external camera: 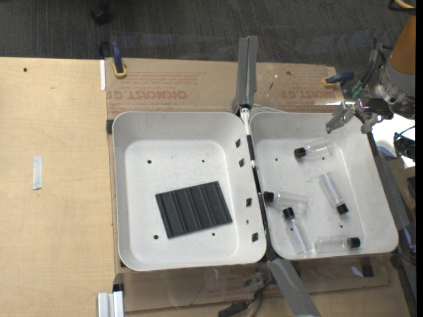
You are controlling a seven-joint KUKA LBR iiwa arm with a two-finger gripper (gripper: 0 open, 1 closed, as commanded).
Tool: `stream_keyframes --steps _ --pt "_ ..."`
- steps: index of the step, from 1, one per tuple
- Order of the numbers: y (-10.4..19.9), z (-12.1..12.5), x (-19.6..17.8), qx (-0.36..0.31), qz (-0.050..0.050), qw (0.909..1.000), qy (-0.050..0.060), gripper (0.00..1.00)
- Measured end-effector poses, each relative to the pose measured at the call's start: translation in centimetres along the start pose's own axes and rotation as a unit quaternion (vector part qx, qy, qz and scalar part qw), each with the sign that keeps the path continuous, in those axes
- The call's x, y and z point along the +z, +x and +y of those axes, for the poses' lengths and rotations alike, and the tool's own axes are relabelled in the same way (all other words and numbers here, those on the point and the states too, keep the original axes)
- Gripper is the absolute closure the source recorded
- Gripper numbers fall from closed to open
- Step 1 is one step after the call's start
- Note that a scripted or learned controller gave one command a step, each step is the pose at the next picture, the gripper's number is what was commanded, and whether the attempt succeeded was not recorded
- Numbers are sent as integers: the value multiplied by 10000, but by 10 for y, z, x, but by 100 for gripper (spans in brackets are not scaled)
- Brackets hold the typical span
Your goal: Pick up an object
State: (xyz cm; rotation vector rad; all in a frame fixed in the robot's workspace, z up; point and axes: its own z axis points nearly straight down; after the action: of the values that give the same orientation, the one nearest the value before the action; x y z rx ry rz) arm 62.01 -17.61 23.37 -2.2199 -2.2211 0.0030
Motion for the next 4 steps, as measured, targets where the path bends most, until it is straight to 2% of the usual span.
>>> stream_keyframes --steps 1,2,3,4 --pt "23 -12 112 -175 0 9998 0 0" --pt "6 -13 142 -171 -1 9999 -3 0" --pt "5 -13 133 -155 -3 9999 -5 100" --pt "5 -13 133 -153 -4 9999 -5 0"
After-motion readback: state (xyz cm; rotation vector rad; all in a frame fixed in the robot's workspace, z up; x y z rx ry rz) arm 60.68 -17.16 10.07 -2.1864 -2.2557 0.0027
